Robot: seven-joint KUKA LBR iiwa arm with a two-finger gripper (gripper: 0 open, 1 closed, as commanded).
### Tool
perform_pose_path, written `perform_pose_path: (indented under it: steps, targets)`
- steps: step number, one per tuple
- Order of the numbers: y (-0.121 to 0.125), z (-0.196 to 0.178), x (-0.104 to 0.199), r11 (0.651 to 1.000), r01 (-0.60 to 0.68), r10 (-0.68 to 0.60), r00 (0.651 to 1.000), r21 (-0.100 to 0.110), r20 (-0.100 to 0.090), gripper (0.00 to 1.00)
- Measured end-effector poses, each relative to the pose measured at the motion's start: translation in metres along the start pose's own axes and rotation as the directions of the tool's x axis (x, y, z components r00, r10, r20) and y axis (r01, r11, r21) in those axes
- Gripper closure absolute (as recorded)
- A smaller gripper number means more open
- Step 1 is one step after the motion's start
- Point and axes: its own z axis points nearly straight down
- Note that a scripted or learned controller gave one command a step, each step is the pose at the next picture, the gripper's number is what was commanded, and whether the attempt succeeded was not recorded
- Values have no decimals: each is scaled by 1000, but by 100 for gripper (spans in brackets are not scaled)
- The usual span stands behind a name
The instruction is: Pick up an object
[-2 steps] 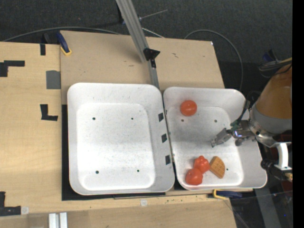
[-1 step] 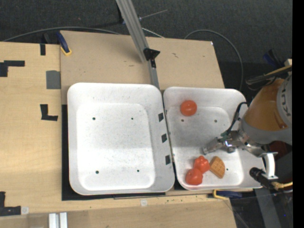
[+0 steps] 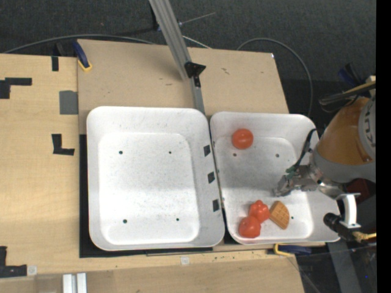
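One raised camera slants down over both bins [image 3: 208, 163].

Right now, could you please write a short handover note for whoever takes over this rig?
Gripper: low over the right bin, nothing seen between its fingers; whether they are open or shut is unclear.
Things: all in the right bin. An orange ball sits near the far wall; a red pepper, a red ball and a tan biscuit are clustered near the front edge, just below the gripper.
Done: nothing lifted.
Left: grasp one thing and raise it.
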Motion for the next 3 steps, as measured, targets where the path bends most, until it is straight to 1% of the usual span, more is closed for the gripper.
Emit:
perform_pose_path:
  steps: [1,2,3]
  targets:
    - [6,-62,2,1000,1,-1,1000,-7,2,100]
    - [4,-109,11,1000,1,-1,1000,-6,2,100]
    - [9,-162,2,1000,0,0,1000,-7,3,100]
